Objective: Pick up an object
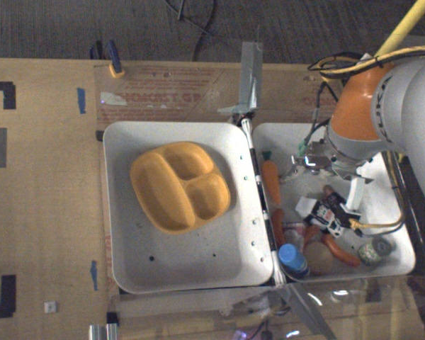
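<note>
- The grey arm with the orange band [368, 112] reaches over the shallow white bin on the right [287, 142]. The end effector [310, 163] hangs over the far half of that bin.
- I cannot tell if the end effector is wide or narrow, because the arm hides it from above. I can see nothing held in it.
- The small things to pick are in the right bin. A long orange carrot-shaped toy [270, 181] lies by the left wall. A small bottle with a blue round cap [292, 256] sits in the near left corner. A red-orange sausage-shaped toy [342, 251] lies at the near side.
- The carrot toy looks like the best pick, as it is just left of the end effector.
- To do it well, I think the end effector should come down over the carrot toy's middle and squeeze across its thin side.
- The carrot toy is close to the wall, so the end effector could bump the rim. Go down slowly.
- The near side is crowded, so a grab there could slip.
- The yellow plastic plate with three hollows [180, 186] in the shallow white bin on the left [127, 261] looks too wide to pinch.
</note>
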Robot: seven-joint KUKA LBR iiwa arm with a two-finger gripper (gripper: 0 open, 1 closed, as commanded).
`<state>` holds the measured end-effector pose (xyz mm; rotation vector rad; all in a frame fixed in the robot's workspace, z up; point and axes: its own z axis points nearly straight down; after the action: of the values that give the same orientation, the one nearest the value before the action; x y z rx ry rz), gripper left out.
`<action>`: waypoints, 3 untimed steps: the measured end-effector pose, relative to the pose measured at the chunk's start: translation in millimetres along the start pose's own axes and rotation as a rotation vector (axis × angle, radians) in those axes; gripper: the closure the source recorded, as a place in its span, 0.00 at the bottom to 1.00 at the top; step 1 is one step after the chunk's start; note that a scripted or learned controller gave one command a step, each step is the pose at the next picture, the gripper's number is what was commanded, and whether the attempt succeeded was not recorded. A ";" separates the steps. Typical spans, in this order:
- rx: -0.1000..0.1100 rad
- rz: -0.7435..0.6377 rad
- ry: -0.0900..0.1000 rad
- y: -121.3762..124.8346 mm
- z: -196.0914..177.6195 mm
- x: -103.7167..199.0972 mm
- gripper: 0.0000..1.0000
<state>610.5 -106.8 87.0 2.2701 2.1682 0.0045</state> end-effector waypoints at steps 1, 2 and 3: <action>0.000 -0.004 0.000 -19.4 -0.4 -15.9 0.00; -0.001 0.046 0.000 -21.1 0.3 -82.7 0.00; 0.000 -0.012 0.000 -27.9 -0.2 -48.3 0.00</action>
<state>580.4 -153.8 87.1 2.2565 2.1824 0.0039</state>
